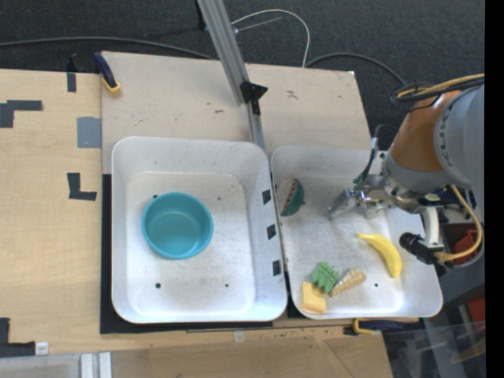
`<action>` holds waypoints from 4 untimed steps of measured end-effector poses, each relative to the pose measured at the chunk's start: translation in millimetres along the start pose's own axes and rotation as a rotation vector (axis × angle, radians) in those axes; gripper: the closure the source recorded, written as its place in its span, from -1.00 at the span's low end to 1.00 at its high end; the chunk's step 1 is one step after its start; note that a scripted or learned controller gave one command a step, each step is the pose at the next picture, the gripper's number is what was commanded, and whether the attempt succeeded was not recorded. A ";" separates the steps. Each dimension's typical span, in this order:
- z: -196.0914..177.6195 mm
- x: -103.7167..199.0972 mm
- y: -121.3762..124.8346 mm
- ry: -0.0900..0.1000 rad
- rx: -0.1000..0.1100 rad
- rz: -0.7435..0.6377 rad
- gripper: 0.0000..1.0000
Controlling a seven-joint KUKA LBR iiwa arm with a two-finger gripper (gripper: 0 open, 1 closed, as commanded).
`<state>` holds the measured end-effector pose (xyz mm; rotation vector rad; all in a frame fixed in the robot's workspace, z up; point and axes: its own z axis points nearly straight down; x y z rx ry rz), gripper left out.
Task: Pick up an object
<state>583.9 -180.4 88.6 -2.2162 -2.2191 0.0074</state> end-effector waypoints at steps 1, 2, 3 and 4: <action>-13.4 0.5 1.5 0.000 -0.004 -0.001 1.00; -75.1 -4.6 5.4 -0.002 -0.012 0.000 1.00; -117.9 -6.9 5.7 -0.002 -0.011 0.000 1.00; -161.0 -6.3 3.1 -0.002 -0.011 0.000 1.00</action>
